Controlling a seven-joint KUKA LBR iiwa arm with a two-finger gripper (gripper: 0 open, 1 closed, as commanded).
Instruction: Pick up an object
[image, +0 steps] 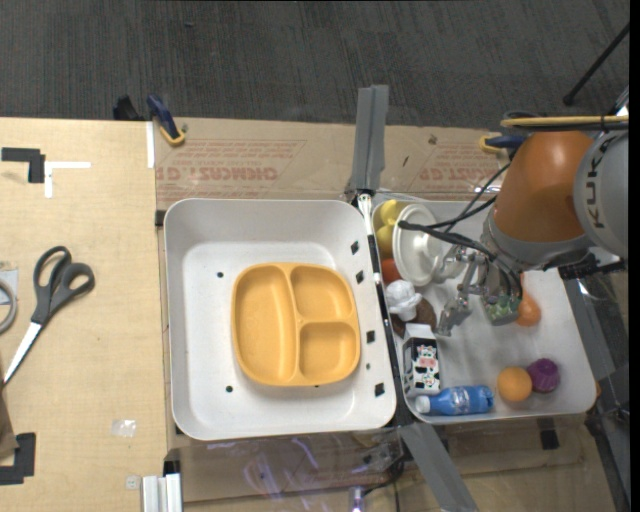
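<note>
My gripper (466, 304) hangs over the middle of the right bin (570, 395), below the arm's orange band (543, 186). Just right of it lie a green object (502, 308) and a small orange piece (527, 312). A shiny metal cup (417, 256) sits on its side to the upper left of the gripper. Nothing shows held in the gripper. Along the bin's front edge lie a blue bottle (456, 401), an orange ball (514, 384) and a purple object (543, 374).
The right bin also holds a yellow item (386, 214) at the back left, a white lump (401, 296), a brown piece (421, 314) and a black-and-white carton (425, 367). A yellow divided plate (296, 323) lies in the left bin (190, 330). Scissors (48, 292) rest on the bench at left.
</note>
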